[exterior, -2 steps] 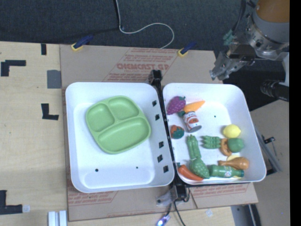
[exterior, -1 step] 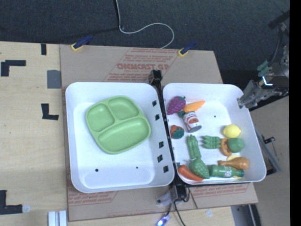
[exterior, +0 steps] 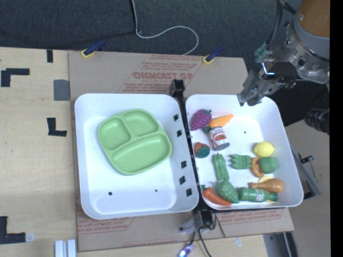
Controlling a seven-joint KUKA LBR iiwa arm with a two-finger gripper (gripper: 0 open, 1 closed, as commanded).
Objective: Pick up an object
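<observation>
My gripper [exterior: 251, 97] hangs over the far right corner of the right bin [exterior: 278, 123], above its rim, with nothing seen between its fingers. In that bin lie several toy foods: purple grapes [exterior: 200, 119], an orange carrot [exterior: 222, 120], a small red-labelled can [exterior: 218, 137], a red and green piece [exterior: 201, 150], a yellow lemon [exterior: 263, 149], a green round fruit [exterior: 268, 164], a green cucumber [exterior: 220, 166] and a green bottle [exterior: 257, 196]. All of them rest on the bin floor, left of and nearer than the gripper.
The left bin [exterior: 86, 159] holds a green divided plate [exterior: 134, 141]. Black clips run along the seam between the bins [exterior: 184, 143]. Both bins sit on a cardboard sheet [exterior: 161, 71] with a white cable [exterior: 161, 33] behind it.
</observation>
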